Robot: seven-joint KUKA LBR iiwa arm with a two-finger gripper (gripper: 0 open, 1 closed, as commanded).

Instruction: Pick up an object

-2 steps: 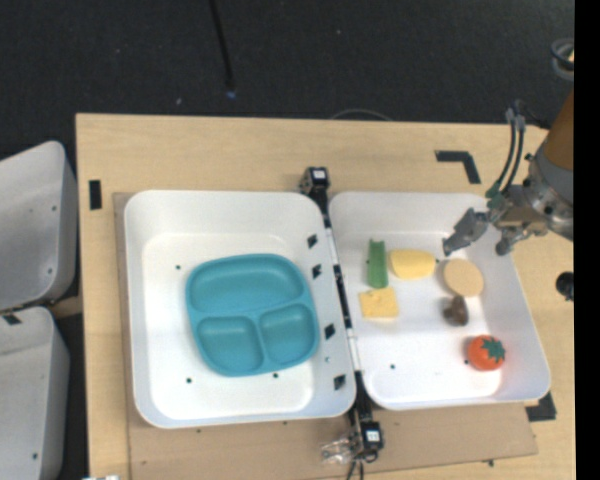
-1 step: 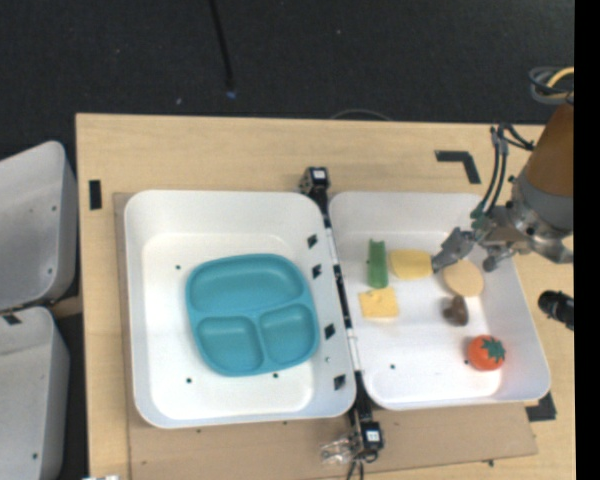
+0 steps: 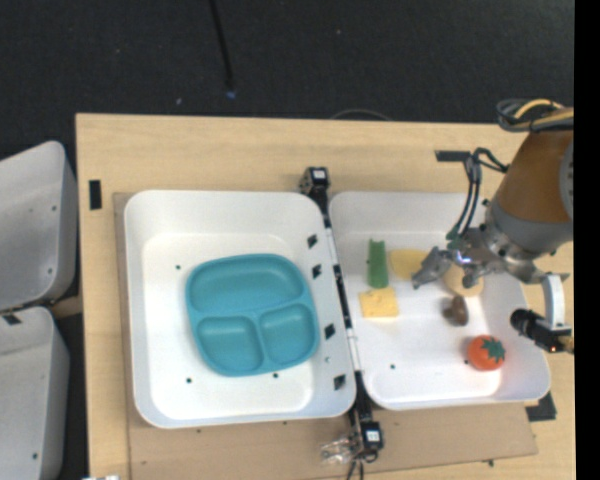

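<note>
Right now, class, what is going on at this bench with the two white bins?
A robot arm reaches in from the right over the right bin, its gripper low among small items. That bin holds a green block, a yellow sponge, a pale yellow piece, a brown lump and a toy tomato. The left bin holds a teal divided tray. Nothing looks lifted yet.
</note>
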